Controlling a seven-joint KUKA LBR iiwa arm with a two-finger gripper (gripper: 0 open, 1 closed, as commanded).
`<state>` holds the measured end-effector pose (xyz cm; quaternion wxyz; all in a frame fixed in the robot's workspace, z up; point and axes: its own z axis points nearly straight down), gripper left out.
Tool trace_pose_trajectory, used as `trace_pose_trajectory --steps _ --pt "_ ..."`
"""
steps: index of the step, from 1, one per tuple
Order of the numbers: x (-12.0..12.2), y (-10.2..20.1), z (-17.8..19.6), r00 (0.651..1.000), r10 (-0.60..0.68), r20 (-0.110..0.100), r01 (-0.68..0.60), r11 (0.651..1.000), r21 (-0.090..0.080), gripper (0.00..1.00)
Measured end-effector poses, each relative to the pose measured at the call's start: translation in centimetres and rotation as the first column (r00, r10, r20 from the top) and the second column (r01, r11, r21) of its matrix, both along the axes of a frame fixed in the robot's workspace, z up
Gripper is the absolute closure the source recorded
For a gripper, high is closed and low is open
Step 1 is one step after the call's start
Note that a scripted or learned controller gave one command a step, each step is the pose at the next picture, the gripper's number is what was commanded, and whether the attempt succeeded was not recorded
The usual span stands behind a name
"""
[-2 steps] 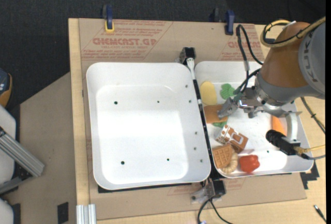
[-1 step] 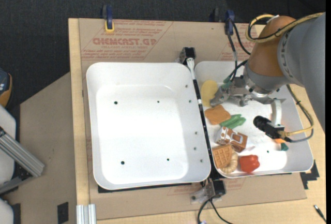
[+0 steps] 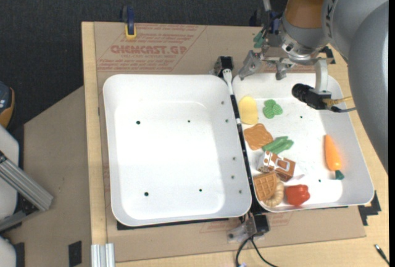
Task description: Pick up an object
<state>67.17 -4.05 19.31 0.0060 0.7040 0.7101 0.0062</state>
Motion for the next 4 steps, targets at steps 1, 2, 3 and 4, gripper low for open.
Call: trace_pose_trajectory --steps 1,2,3,4 --pt "-0.6 10.8 -0.8 1.000 0.002 -0.016 -0.002 1.000 0.004 0.00" --pt "-0.3 7.4 12.8 1.000 -0.010 0.000 0.010 1.000 -0.001 0.00" --pt "-0.5 11.3 27.7 1.000 -0.003 0.004 0.003 1.000 0.002 0.00" --pt "-0.5 11.1 27.6 1.000 -0.006 -0.011 0.006 1.000 -0.002 1.00"
